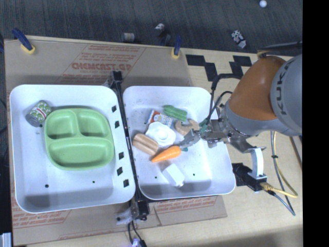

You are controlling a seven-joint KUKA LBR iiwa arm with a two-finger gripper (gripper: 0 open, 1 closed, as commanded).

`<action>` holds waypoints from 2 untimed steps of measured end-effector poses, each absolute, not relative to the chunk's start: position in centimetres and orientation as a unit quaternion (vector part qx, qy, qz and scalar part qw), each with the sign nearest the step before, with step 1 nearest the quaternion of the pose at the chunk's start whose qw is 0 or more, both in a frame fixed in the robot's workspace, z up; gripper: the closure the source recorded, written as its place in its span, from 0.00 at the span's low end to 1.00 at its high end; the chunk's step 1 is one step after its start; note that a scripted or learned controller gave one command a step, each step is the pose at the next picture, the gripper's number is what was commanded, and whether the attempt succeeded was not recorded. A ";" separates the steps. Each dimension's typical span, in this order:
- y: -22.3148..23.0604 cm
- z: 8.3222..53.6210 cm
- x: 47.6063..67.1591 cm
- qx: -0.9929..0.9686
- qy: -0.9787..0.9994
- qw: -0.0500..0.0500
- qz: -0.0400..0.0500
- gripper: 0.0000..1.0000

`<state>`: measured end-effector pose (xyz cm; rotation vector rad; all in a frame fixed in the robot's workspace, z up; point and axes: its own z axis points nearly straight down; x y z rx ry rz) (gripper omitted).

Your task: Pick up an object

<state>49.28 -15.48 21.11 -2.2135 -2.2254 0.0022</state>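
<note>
The right bin (218,181) holds a loose pile of toy food. An orange carrot (165,154) lies in the middle, with a tan bread roll (145,143) to its left. A white round cup (162,135) sits above the carrot. Behind it are a green vegetable (175,111), a printed packet (158,118) and a tan piece (184,126). A white block (174,176) lies near the front wall. My gripper (190,138) reaches in from the right, low over the bin, just right of the carrot's thick end and below the tan piece.
The left bin (23,189) carries a green divided plate (79,137) and a small can (37,112) in its far left corner. A black divider (123,138) runs between the bins. The arm's orange band (254,89) and cables (277,163) hang over the right bin's right wall.
</note>
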 end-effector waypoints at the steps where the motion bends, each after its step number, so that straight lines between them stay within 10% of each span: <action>1: -13.0 9.1 47.6 -0.704 -0.710 0.001 0.001 0.00; 2: -13.1 10.1 47.7 -0.703 -0.711 0.001 0.001 1.00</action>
